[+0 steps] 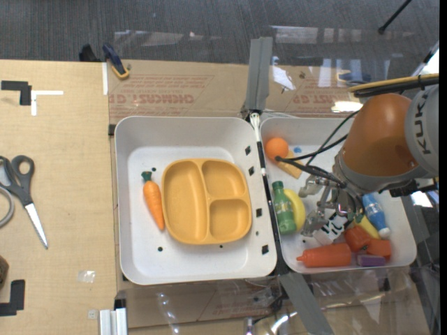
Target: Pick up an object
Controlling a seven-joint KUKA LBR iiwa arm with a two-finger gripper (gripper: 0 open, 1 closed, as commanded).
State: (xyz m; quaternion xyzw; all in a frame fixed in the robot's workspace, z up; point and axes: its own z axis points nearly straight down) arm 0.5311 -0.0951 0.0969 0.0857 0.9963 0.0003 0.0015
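My gripper (320, 215) hangs low over the middle of the right bin (401, 257), under the orange wrist band (380, 135). It sits just right of a green bottle (283, 206) and a yellow fruit (299, 211), above a black-and-white item (334, 227). Around it lie an orange ball (277, 147), a long red-orange vegetable (326, 257), a red piece (357, 237), a blue-and-white bottle (375, 213) and a purple piece (370, 260). Nothing is visibly held.
The left bin (129, 187) holds a yellow divided plate (207, 200) and a toy carrot (153, 199). Scissors (24, 194) lie on the wooden bench at the far left. A grey divider (258, 75) rises between the bins at the back.
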